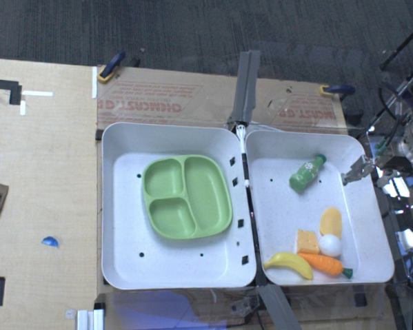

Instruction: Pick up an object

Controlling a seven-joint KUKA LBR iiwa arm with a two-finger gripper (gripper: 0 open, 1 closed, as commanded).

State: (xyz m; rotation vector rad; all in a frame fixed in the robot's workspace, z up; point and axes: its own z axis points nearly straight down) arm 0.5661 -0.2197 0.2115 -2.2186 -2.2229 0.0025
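Objects for picking all lie loose in the right bin, which suits an arm reaching in from the right; the left bin bears a green divided plate. A green bottle lies on its side toward the far part of the bin, well apart from the rest, so it looks the easiest to take; its long axis runs on a diagonal, cap pointing far and right, base near and left. Along the near wall a banana and a carrot lie almost end to end, their long axes roughly left to right, the carrot's green tip pointing right. Just beyond them sit an orange block, a white ball and a yellow piece, close together. The gripper appears to hang at the bin's far right rim, though it is small and blurred; whether it is open or closed I cannot tell, and nothing is seen in it.
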